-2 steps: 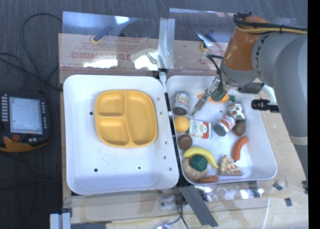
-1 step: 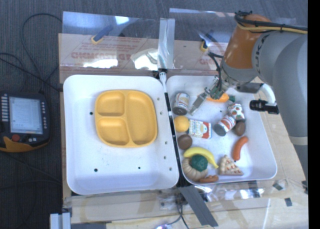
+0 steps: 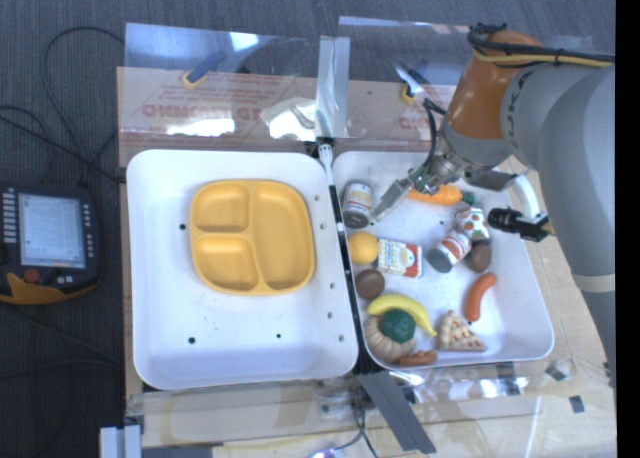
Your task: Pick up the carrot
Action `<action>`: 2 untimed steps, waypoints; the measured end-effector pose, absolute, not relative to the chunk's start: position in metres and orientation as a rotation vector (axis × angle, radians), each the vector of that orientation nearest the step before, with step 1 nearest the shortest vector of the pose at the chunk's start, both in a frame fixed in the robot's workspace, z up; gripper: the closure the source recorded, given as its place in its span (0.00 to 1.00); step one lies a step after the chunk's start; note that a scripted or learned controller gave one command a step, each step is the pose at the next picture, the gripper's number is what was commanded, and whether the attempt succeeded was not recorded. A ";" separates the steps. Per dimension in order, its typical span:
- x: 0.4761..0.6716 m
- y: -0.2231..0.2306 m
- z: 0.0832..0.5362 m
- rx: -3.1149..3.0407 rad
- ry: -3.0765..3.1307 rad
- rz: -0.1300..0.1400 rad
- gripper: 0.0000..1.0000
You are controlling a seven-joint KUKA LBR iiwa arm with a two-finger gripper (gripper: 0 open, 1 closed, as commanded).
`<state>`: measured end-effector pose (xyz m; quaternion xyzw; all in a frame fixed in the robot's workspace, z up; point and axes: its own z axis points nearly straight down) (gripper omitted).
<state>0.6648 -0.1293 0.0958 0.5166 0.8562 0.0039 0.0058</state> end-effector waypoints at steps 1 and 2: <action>0.671 -0.171 0.086 1.878 2.523 0.010 0.00; 0.618 -0.143 0.088 2.054 2.366 0.007 0.00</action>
